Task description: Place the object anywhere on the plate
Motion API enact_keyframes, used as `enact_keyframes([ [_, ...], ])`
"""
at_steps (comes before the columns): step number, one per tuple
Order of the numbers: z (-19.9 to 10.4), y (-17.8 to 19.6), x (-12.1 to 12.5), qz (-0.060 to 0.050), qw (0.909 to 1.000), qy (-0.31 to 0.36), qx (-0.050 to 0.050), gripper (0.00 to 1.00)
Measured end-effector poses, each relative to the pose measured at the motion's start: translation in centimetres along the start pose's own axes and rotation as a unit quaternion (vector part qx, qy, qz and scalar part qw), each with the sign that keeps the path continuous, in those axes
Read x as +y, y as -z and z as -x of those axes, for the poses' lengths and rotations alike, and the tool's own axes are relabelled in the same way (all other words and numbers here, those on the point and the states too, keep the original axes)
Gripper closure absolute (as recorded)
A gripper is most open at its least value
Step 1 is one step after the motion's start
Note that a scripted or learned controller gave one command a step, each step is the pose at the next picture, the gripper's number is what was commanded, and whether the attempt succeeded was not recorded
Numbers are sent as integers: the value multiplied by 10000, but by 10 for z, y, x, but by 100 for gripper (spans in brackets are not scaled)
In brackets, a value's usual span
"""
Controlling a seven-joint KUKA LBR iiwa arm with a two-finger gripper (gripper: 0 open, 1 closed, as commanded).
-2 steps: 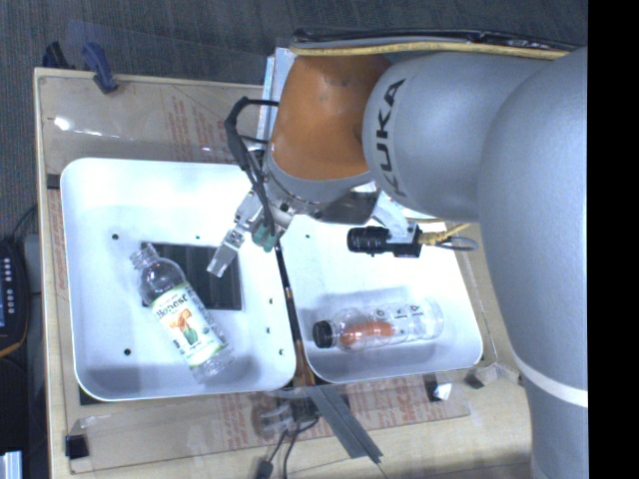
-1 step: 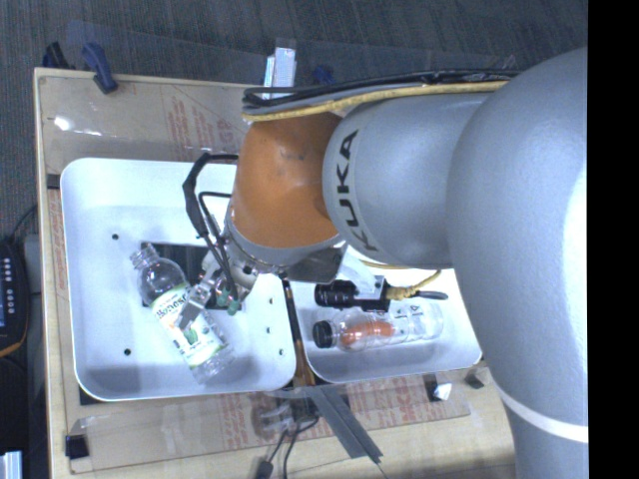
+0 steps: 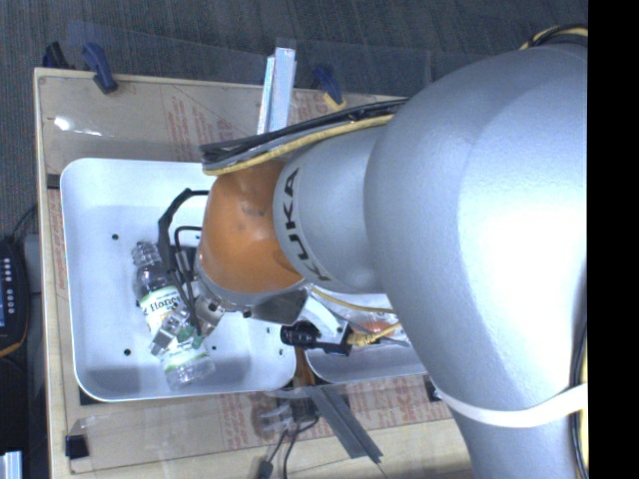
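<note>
Looking into the left bin (image 3: 72,267), you find the task's thing, a clear plastic bottle (image 3: 165,312) with a white label. It lies on its side on the bin floor, in the lower left part, a little away from the left wall and near the front wall. The gripper (image 3: 197,314) is low over the floor just beside the bottle, at its right side, maybe touching it. I cannot tell if the gripper is apart, together or clamped on the bottle, because the orange band (image 3: 245,238) and the thick grey arm (image 3: 459,247) cover it from above.

I judge that the arm stands so steeply because it must reach down over the bin wall, and the bottle lies flat because it is round and light. Such a thing may roll or slip away when pushed.

For room, the floor is free to the left and above the bottle, but the front wall is close, so the bottle could get pressed into that corner. A corner of the right bin (image 3: 359,372) peeks out under the arm. Where the plate lies I cannot tell. The blue clamps (image 3: 100,68) on the far edge of the bench (image 3: 150,108) are well apart from the work.
</note>
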State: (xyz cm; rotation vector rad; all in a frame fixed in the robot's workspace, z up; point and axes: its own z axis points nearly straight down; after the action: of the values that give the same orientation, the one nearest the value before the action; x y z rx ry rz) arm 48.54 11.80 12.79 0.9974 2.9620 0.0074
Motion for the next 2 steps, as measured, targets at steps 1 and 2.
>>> enact_keyframes([
  [1,2,13,3,28,10000,15,-13,100],
  [2,66,64,-59,-44,9981,605,68,100],
])
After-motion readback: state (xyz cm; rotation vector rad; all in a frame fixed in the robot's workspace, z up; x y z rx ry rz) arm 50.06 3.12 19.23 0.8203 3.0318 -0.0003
